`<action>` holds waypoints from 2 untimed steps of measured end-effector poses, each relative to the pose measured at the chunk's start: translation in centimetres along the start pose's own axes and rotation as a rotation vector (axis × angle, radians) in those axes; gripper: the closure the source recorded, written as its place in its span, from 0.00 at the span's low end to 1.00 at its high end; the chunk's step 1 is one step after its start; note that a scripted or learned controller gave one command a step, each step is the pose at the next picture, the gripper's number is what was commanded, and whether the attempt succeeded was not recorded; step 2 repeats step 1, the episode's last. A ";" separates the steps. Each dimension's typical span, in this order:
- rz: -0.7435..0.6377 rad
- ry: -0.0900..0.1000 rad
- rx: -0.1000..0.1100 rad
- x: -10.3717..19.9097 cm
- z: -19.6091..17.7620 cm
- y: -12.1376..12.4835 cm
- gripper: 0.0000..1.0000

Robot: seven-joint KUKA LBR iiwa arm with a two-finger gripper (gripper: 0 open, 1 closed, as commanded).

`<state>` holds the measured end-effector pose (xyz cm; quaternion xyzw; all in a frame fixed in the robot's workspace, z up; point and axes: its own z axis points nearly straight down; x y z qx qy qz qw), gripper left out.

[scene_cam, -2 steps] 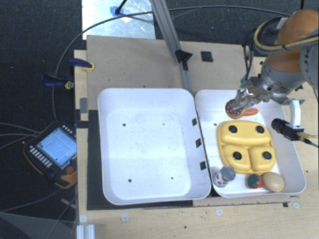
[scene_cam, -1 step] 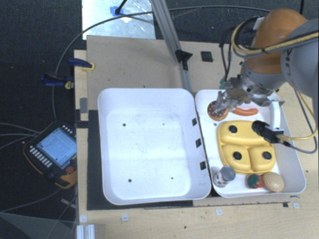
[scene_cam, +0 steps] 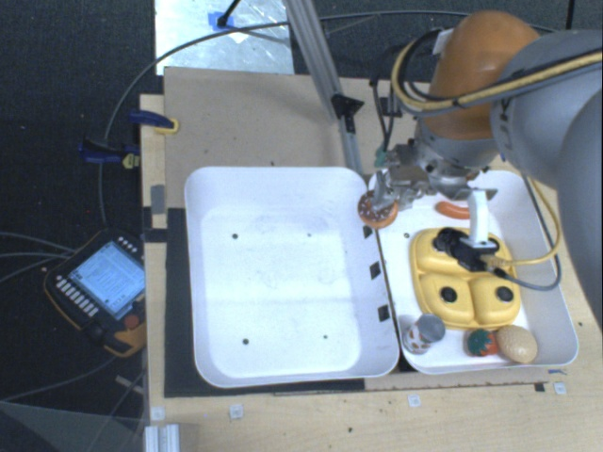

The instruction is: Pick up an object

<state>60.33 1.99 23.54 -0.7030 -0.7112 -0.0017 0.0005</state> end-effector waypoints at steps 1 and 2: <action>0.001 -0.001 0.002 5.2 1.5 -1.2 1.00; 0.001 -0.001 0.002 5.2 1.5 -1.2 1.00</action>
